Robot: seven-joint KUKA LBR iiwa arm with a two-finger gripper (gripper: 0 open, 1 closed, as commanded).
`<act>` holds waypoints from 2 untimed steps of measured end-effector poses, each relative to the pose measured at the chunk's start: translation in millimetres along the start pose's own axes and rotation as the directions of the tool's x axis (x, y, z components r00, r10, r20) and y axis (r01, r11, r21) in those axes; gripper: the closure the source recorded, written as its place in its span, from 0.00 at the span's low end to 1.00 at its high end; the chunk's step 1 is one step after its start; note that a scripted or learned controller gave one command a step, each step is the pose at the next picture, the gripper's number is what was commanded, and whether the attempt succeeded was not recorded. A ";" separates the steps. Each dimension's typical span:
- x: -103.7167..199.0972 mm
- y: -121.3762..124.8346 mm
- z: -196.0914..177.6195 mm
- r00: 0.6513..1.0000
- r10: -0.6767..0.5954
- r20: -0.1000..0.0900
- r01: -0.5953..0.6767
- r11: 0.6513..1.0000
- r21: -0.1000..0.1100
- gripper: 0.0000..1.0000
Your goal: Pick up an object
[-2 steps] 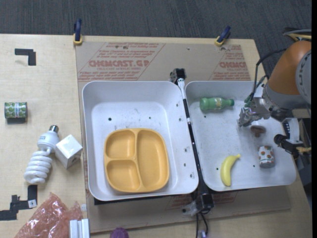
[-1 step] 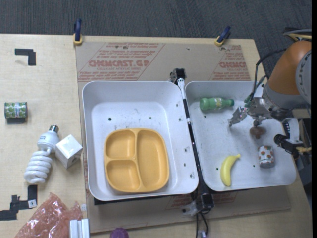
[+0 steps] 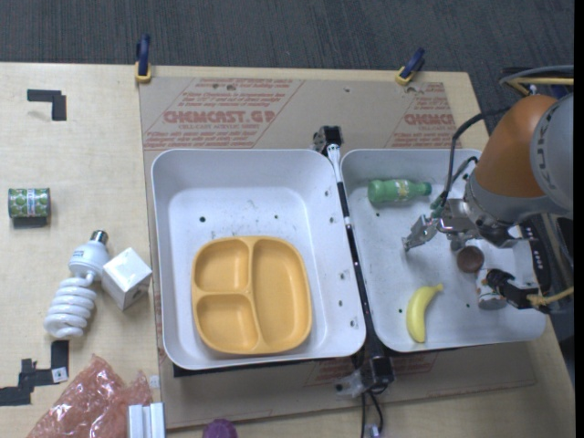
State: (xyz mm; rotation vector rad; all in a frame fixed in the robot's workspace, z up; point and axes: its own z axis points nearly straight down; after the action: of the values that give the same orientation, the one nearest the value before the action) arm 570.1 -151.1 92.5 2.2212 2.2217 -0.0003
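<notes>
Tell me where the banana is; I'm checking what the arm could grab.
The banana lies in the right bin, near its front edge, below the gripper and well below the green bottle.

The single camera sat fixed above the bench (image 3: pixel 82 153) and looked down on it at a slant, from a moderate height. Its frame took in both white bins whole: the left bin (image 3: pixel 173 272) lay near the middle of the view and the right bin (image 3: pixel 383 245) toward the right side. The far edge of the bench ran across the top of the frame, with dark floor (image 3: pixel 274 12) beyond it, so the camera faced away from the near edge. The arm (image 3: pixel 525 158) entered from the right, partly cut by the frame. Bench surface left of the bins was covered too, out to the frame's left border
</notes>
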 end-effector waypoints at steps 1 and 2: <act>-0.7 0.8 -10.1 1.000 0.002 0.001 -0.002 1.000 -0.003 1.00; -71.4 38.9 -0.3 1.000 -0.001 0.002 0.001 1.000 -0.002 1.00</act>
State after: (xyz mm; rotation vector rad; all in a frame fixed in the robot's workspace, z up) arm 609.0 -222.5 92.8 2.2185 2.2206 -0.0004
